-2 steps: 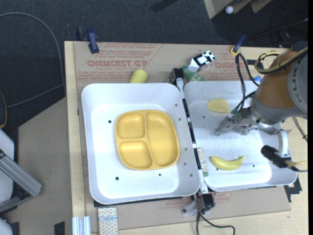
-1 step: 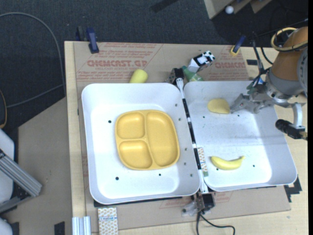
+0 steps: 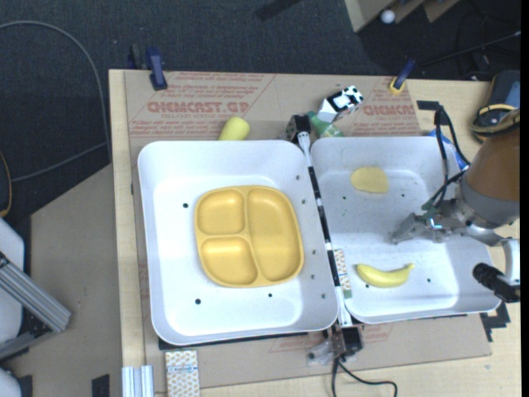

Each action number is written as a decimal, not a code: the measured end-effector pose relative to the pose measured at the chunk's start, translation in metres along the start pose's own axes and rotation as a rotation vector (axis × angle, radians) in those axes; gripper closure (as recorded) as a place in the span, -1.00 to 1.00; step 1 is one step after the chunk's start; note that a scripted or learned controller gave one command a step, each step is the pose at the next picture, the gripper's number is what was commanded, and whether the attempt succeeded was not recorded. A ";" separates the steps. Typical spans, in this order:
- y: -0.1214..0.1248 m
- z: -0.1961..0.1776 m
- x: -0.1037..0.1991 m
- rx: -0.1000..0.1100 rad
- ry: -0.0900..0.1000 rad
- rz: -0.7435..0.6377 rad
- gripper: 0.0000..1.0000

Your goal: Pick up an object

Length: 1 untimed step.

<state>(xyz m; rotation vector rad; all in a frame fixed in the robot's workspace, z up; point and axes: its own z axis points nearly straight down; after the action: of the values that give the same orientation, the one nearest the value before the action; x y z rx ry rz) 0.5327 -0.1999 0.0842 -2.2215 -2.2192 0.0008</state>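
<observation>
In the right bin (image 3: 430,160) a yellow banana (image 3: 383,275) lies near the front wall. A flat, pale yellow round piece (image 3: 369,180) rests toward the back of the same bin. My gripper (image 3: 416,227) hangs low over the right bin's middle right, above and to the right of the banana and apart from it. It sits in front of and to the right of the round piece. The grey arm with its orange band (image 3: 496,172) comes in from the right edge. Nothing shows in the gripper.
The left bin (image 3: 165,180) holds a yellow divided plate (image 3: 248,236). Behind the bins on the cardboard lie a small yellow object (image 3: 234,128) and a black-and-white item (image 3: 343,100). Blue clamps (image 3: 154,69) grip the board's back edge.
</observation>
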 end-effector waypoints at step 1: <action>0.120 -0.001 0.032 -0.004 -0.001 -0.003 -1.00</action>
<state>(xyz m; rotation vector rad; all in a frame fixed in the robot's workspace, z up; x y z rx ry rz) 0.6529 -0.1677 0.0853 -2.2206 -2.2248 -0.0020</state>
